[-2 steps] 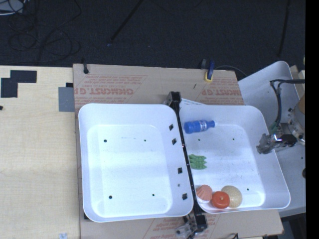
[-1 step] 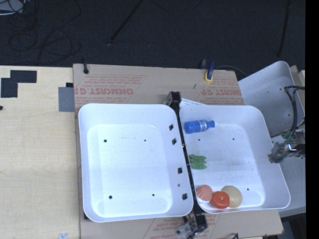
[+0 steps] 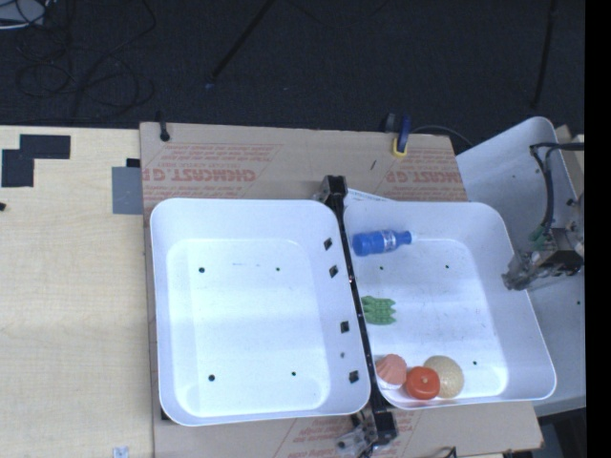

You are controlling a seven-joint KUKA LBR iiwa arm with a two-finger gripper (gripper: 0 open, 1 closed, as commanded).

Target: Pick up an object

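Grey claw (image 3: 527,273), blurred at the right bin's (image 3: 520,332) outer rim, grip unreadable; blue bottle (image 3: 381,242) lies apart.

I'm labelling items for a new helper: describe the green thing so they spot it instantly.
Look in the right-hand white bin, along its left wall about halfway down. The green object lies there alone, below the blue bottle; it is the only green item.

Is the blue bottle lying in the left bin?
No, the blue bottle lies on its side in the right bin, near its far left corner, beside the divider between the bins.
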